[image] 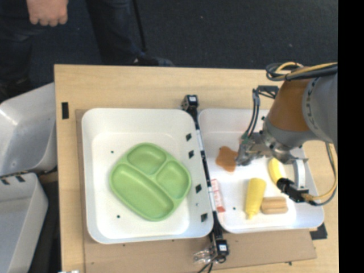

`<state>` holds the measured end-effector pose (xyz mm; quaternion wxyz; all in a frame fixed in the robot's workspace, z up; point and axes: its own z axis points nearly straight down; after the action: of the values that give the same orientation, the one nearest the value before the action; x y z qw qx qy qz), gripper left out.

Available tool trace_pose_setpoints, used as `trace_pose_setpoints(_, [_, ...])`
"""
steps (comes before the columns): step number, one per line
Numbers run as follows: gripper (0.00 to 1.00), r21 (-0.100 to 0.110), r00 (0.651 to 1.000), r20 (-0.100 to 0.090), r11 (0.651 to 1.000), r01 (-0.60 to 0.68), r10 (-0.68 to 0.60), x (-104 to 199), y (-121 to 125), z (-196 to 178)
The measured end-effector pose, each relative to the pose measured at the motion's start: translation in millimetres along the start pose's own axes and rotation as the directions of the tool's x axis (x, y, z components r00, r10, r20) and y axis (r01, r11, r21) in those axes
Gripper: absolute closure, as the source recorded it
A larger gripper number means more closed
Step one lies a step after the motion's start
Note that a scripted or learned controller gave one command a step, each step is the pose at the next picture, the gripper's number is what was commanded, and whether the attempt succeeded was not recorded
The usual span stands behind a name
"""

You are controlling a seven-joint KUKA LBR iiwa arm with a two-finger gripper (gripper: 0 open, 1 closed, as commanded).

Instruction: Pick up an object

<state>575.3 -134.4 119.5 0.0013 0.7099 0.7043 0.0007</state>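
Claw (245,152) low in the right bin (227,118), just beside the brown chunk (226,158); grip state impossible to tell. Best centred over the chunk before closing, clear of the bin wall, yellow bottle (254,197) and banana (275,169).

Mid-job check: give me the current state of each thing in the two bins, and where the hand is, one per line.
Green divided plate: flat in the left bin, nothing on it.
Orange-brown piece: lying in the right bin, next to the hand.
Yellow bottle: lying on its side.
Tan block: lying flat, touching the bottle.
Small yellow piece: partly hidden under the arm.
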Motion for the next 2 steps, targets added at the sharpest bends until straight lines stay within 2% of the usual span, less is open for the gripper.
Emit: trace_pose_setpoints(2, [1.00,-0.004,1.000,0.001,1.000,0.010,-0.010,-6.2,7.8,-117.1])
